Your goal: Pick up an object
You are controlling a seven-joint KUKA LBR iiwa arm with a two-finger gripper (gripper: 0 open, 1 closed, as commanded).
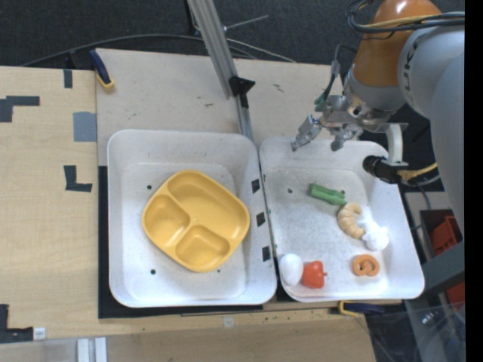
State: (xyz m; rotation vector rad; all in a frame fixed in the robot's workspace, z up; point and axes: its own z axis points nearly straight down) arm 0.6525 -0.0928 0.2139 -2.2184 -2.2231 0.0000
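My gripper hangs over the far rim of the right bin, fingers spread open with nothing between them. Below it in that bin lies a green pod-shaped toy. Nearer the right wall rests a tan croissant touching a white lumpy piece. An orange ring-shaped pretzel sits near the front right corner. A white egg and a red pepper lie side by side at the front left of that bin.
The left bin holds a yellow divided plate. A slanted metal pole rises behind the bins, ending near the divider between them. A blue and yellow clamp sits at the bench's far left corner.
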